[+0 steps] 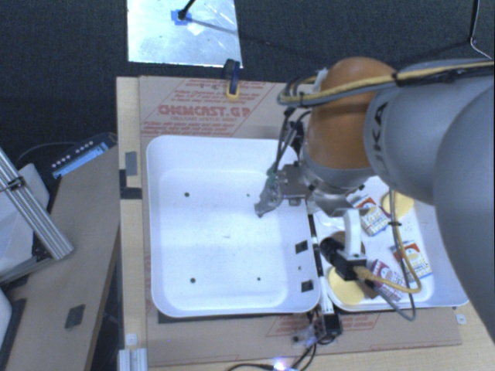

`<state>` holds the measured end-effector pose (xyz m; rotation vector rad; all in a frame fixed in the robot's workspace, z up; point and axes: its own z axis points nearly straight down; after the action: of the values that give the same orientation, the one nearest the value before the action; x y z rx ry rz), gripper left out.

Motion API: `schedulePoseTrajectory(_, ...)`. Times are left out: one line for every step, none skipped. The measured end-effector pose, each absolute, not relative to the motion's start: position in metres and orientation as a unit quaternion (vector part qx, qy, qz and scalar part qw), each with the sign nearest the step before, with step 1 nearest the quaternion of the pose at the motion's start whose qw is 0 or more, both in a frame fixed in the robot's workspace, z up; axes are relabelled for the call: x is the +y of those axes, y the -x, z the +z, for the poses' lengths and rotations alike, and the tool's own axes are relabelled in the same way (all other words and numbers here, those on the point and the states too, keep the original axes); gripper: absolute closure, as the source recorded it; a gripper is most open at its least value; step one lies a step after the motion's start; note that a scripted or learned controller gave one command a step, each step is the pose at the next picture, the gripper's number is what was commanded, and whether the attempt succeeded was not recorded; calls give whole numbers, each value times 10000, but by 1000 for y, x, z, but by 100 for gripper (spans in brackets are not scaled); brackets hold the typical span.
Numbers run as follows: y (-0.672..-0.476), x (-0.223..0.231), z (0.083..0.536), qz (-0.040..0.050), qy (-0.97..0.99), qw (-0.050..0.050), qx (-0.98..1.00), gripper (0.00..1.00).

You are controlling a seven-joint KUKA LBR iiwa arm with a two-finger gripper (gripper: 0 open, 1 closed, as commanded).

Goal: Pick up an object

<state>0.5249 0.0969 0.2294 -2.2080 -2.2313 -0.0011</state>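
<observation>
Even overhead light; glare on the metal sheet (184, 20); soft, slightly blurred, grainy detail throughout

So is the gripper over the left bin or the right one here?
Left bin: the gripper sits above its right part, near the divider.

Right bin (445, 296) mostly behind the arm (433, 130).

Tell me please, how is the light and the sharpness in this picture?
In the camera view, the light is even and soft; the left bin looks bright white with faint shadow at its walls. The metal sheet at the top shows glare. The arm is close to the lens and blurred, and the gripper is also soft.
</observation>
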Motion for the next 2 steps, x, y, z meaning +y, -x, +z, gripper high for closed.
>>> schedulePoseTrajectory(-527,93,242,-18,7041,-10,-7101,100)
schedulePoseTrajectory(-624,116,216,-34,7046,-27,-7096,100)
